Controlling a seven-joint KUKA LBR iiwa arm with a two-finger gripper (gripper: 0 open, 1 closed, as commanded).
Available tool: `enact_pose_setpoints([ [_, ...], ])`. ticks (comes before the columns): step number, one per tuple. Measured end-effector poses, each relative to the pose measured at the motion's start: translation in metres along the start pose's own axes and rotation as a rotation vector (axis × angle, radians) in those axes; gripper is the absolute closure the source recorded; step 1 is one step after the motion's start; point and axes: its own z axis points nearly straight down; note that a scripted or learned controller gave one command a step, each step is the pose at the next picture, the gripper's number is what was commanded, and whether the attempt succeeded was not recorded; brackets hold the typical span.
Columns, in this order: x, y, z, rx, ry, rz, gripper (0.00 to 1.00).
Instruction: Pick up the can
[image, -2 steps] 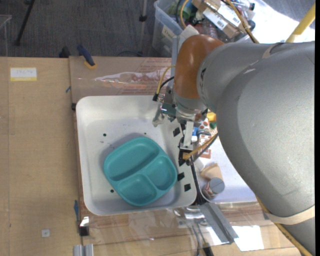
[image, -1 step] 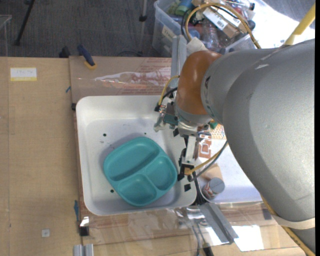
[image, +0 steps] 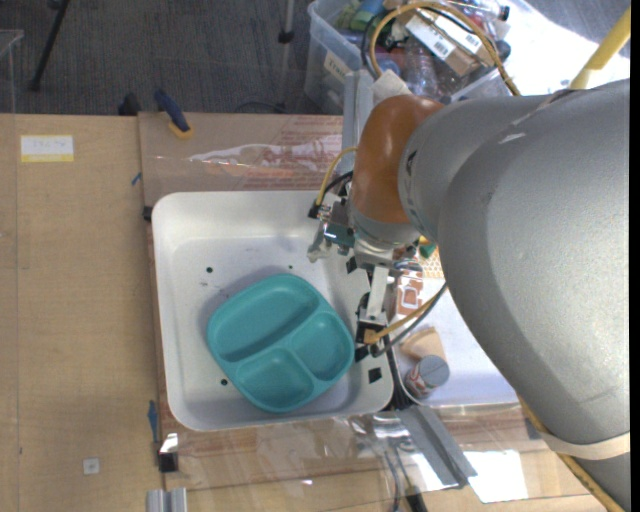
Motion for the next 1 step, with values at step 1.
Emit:
enact_pose_setpoints([
  [1, -0.0059, -0.0168, 0.0006, -0.001, 0.004, 0.015, 0.00],
])
